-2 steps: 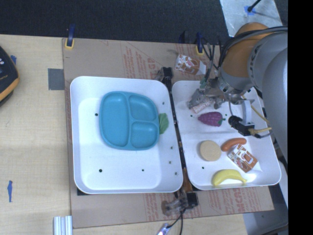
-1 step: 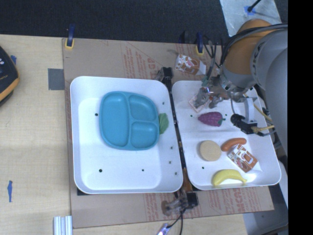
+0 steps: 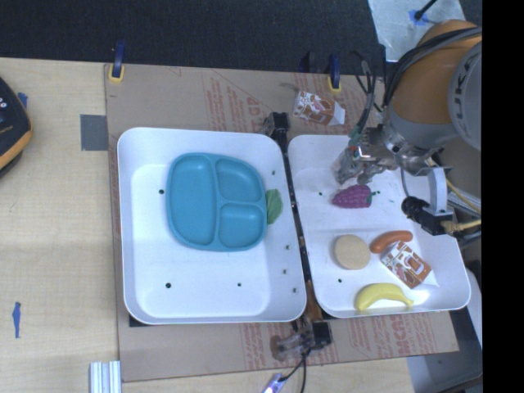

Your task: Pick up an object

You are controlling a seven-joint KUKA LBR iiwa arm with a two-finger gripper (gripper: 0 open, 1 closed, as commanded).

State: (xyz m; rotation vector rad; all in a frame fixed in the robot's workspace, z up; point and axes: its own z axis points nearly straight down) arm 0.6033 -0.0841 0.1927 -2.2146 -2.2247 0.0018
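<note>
In the right bin [image 3: 321,158] lie a purple bunch of grapes [image 3: 352,196], a round tan cookie [image 3: 352,251], an orange-brown sausage [image 3: 390,240], a small printed packet [image 3: 407,264] and a yellow banana [image 3: 383,296]. My gripper [image 3: 350,167] hangs over the bin's upper part, just above and slightly left of the grapes. I see nothing between its fingers.
The left bin [image 3: 147,285] holds a blue divided plate [image 3: 217,201] with a green leaf-shaped piece [image 3: 273,205] at its right edge. Another printed packet [image 3: 318,108] lies on the cardboard beyond the right bin. The grey and orange arm [image 3: 438,72] covers the upper right.
</note>
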